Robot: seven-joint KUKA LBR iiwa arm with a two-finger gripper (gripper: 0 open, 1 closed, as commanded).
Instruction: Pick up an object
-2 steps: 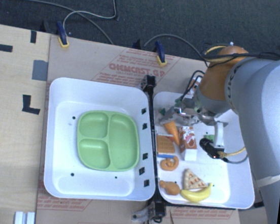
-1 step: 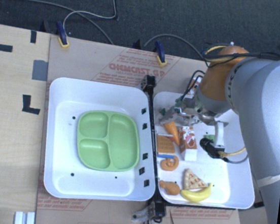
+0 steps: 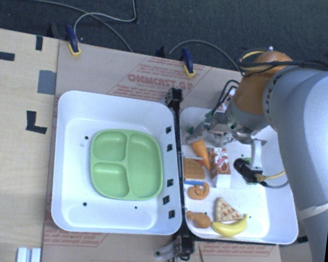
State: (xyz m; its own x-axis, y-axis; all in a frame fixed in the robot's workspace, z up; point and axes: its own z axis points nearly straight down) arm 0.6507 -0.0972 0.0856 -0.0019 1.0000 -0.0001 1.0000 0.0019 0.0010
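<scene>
Your grey arm [image 3: 300, 121] fills the right side of the frame, its orange band [image 3: 254, 88] at upper centre-right, reaching down over the upper part of the right bin [image 3: 272, 216]. The left bin [image 3: 72, 145] sits at frame centre-left and carries a green divided plate [image 3: 126, 164] lying flat in its middle, three compartments showing. Both bins rest on a brown cardboard sheet [image 3: 147, 77] on the wooden bench [image 3: 7, 137].

Your gripper [image 3: 214, 137] hangs just above the cluster of toy food along the right bin's left wall; whether its jaws are released or clenched cannot be told from this angle, and no item is seen between them.

Below the gripper lie, from top to bottom of the frame: an orange carrot [image 3: 201, 151] touching a red-and-white item [image 3: 221, 163], a tan bread slice [image 3: 193, 169], a pretzel-like ring [image 3: 198, 191], a pizza slice [image 3: 226, 211], a brown nugget-shaped piece [image 3: 199, 219] and a yellow banana [image 3: 229, 228] at the bin's lower edge.
</scene>
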